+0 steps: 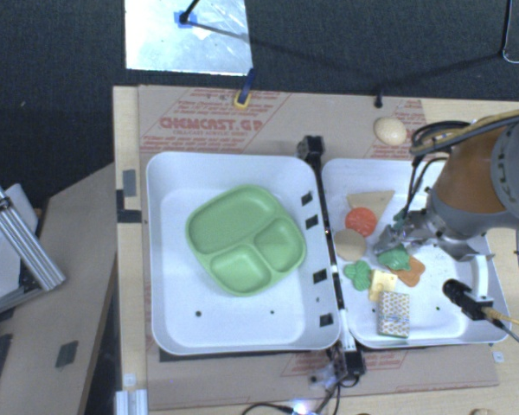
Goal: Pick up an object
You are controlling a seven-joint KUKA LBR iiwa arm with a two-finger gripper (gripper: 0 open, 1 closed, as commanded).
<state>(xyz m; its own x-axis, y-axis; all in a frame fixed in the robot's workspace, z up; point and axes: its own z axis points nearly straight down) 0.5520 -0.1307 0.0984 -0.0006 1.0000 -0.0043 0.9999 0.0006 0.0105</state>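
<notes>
- The gripper (396,242) is low in the right white bin (432,322), in the cluster of small toy foods. Its tip is at a green leafy piece (395,258), which lies on an orange flat piece (411,272).
- It is not possible to tell whether the fingers are open or closed, or whether they hold anything; the metal parts hide the tips.
- To do this step well, the gripper should probably close on one piece only, because the pieces lie touching or just beside each other and a neighbour could be pushed or lifted too.
- Near it in the same bin are a red round piece (361,221), a tan wedge (371,201), a beige round piece (349,245), a second green piece (358,274), a yellow cube (382,283) and a speckled packet (394,313).
- The left white bin (177,314) holds a pale green divided tray (245,239), which has three compartments.
- A cream egg-like object (390,130) lies on the surface, behind the right bin.
</notes>
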